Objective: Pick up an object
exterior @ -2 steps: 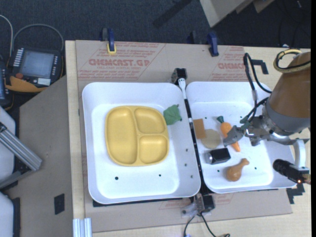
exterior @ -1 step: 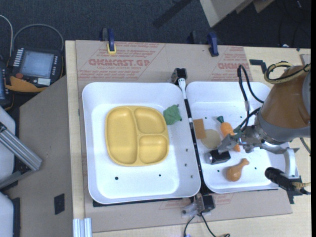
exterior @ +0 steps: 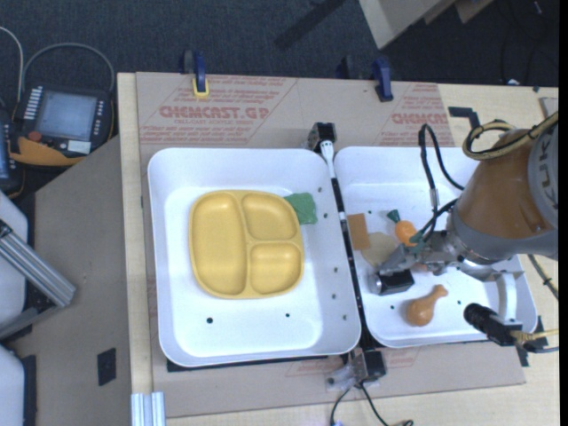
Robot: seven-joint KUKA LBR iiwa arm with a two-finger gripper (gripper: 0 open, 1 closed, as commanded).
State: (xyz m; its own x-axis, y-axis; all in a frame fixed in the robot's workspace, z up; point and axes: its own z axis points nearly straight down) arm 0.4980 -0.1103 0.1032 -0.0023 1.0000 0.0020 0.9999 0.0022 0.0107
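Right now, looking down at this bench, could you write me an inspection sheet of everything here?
Surface: cardboard-covered bench bearing left bin and right bin.
Job's things: toy drumstick, small carrot, brown block, black piece, all in right bin.
Clutter: yellow divided plate and green piece in left bin.
Grippers: gripper low over right bin.
Cables: black cable looping up from the arm.
Surroundings: pendant screen, blue clamps.

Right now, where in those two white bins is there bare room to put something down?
Left bin: bare floor below the yellow tray, and a strip along its left wall. Right bin: a bare patch at the top. Its middle is crowded by the end effector, carrot and drumstick.
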